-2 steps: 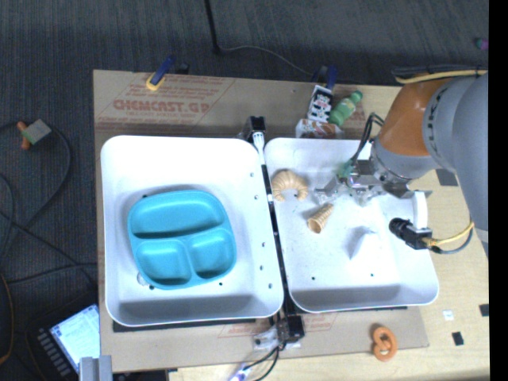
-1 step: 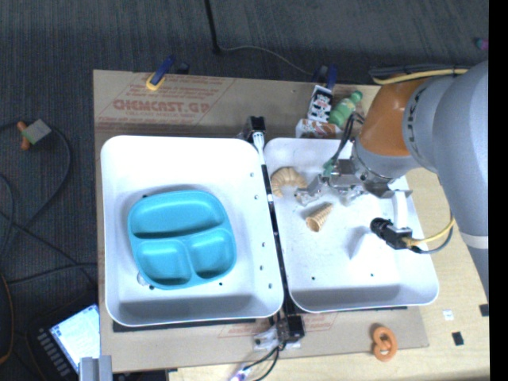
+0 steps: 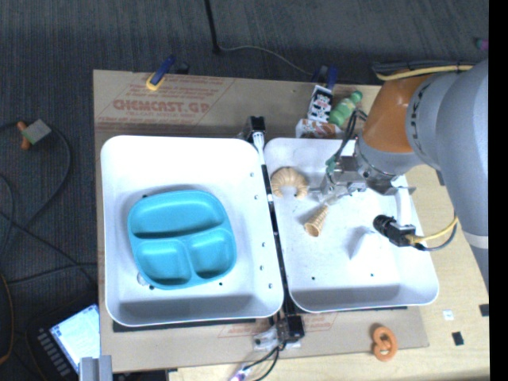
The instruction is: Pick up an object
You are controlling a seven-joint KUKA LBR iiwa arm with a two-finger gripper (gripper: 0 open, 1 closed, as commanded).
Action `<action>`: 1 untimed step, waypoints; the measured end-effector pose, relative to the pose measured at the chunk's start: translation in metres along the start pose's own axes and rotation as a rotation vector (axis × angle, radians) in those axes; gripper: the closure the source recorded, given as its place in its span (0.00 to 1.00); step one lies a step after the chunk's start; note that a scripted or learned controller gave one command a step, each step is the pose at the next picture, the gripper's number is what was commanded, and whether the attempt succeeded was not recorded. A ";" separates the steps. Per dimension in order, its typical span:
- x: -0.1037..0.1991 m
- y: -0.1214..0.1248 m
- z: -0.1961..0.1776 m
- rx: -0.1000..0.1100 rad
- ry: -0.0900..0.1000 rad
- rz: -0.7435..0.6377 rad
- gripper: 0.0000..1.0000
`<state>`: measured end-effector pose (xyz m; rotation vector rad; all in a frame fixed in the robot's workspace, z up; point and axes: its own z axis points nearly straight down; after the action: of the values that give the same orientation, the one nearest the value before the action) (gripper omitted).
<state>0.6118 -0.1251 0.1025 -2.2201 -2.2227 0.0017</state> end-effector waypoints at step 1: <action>-0.062 0.057 -0.086 -0.004 -0.003 0.000 1.00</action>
<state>0.6690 -0.1871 0.1881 -2.2244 -2.2258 0.0001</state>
